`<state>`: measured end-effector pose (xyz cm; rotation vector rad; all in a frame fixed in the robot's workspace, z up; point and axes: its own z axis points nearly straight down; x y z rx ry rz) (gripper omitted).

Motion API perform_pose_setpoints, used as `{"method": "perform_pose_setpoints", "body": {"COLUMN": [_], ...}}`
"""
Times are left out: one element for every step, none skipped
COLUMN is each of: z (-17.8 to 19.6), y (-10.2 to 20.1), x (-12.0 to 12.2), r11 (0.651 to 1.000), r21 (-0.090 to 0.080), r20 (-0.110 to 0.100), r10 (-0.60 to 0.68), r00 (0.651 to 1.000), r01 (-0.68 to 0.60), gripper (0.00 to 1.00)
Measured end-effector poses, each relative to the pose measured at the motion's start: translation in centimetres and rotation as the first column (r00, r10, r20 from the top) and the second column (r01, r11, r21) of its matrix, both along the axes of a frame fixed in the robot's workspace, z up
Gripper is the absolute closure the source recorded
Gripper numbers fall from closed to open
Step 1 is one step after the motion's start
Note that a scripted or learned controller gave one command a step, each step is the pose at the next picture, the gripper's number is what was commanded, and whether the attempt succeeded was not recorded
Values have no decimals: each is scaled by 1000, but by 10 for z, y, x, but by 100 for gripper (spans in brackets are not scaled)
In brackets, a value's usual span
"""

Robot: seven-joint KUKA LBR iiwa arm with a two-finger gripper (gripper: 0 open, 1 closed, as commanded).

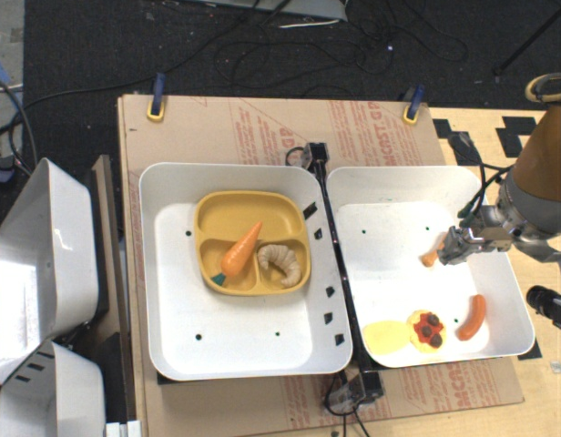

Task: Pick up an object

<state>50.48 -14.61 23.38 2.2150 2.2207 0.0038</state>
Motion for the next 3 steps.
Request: {"method": "perform_pose_setpoints", "body": {"z": [-8,-8,0], "y": [45,99,144], "x": [13,16,39], "r11": [1000,1000,1000], "r21": [2,3,3], "r20": [-6,-6,-2], "r10": [4,5,5], "r00": [1000,1000,1000], "r01": [-4,-5,-5], "gripper": [100,100,100]}}
